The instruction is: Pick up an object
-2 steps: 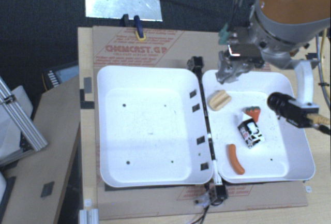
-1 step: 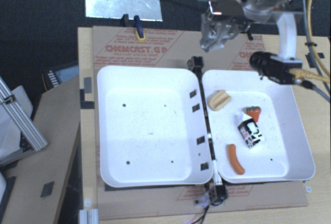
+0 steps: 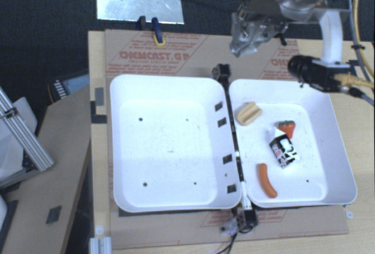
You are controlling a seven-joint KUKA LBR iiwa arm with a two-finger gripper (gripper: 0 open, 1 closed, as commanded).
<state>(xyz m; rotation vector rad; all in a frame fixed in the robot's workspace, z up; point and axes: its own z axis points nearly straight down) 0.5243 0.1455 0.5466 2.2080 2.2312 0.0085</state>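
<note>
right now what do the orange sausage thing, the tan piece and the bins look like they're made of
Sausage: likely moulded plastic toy food, smooth, uniformly orange-red.
Tan piece: possibly plastic or foam bread, matte, with lengthwise grooves.
Bins: thin formed white plastic by the look, with rounded corners and a faint sheen.

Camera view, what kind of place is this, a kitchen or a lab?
Most likely a robotics lab: an arm's claw hangs above two white bins, toy food like a carrot lies inside, on a cardboard-covered bench.

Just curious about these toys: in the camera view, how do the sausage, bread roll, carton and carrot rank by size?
1. Black-and-white patterned carton
2. Orange-red sausage and tan bread roll, too alike to rank
3. Small orange carrot with green top
</note>
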